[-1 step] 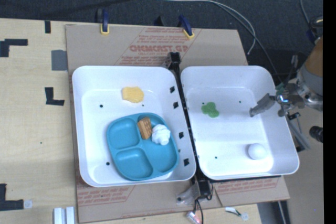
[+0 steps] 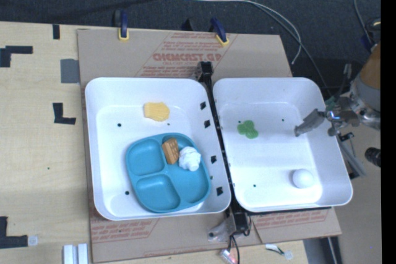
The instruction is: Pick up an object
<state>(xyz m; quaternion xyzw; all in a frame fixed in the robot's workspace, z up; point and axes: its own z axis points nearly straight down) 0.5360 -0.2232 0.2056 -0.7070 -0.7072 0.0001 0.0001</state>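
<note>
- Camera view: gripper hung over right bin's right rim; finger state unreadable.
- Right bin held green object, white ball.
- Left bin held blue divided tray.

Claw over right bin; green obj, white ball inside.

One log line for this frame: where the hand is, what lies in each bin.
hand: over right bin's right edge, nothing held | right bin: green piece, white ball | left bin: blue tray, yellow piece
</note>
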